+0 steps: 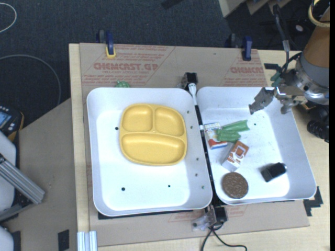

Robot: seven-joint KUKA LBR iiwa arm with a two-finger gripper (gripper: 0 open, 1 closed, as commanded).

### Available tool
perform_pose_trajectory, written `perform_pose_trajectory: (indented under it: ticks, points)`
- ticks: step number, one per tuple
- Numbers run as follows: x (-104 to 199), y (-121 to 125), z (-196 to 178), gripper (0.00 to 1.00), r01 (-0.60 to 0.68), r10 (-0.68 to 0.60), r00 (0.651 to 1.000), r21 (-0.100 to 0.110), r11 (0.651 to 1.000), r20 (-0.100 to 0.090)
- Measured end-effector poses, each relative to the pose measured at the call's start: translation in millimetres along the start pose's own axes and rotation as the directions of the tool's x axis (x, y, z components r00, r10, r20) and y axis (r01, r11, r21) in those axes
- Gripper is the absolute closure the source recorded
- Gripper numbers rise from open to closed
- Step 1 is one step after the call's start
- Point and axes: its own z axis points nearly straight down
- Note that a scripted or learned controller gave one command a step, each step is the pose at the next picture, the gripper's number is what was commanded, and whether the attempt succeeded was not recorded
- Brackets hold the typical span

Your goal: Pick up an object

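Objects for picking, five small ones, all lie in the bin on the view's right (285, 140), apart from the gripper. A brown board (157, 67) is the biggest thing here; it carries both bins and is clamped at its far edge by two blue clamps (109, 42). The bin on the view's left (99, 150) holds a yellow divided plate (153, 134) in its far half. The arm (314, 61) comes in over the far right corner of the right bin. Its gripper (272, 106) hangs above that bin's far side, with the fingers spread and nothing between them. Among the objects, a green piece (231, 130) lies near the bin's middle and touches a red and white packet (212, 136) beside the wall between the bins. Just nearer the camera is a small brown and white carton (235, 156), tilted. A round brown disc (234, 184) sits by the near rim. A black block (273, 171) lies to the right of the disc, apart from it.
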Motion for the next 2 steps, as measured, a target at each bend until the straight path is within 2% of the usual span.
perform_pose_trajectory:
  ticks: [1,2]
  points:
    - [68.9,-28.5,-91.7,0.00,0.007,-0.007,1.000,-0.010,1.000,-0.001]
    - [110.2,-43.0,-247.0,0.00,0.007,-0.007,1.000,-0.022,1.000,-0.001]
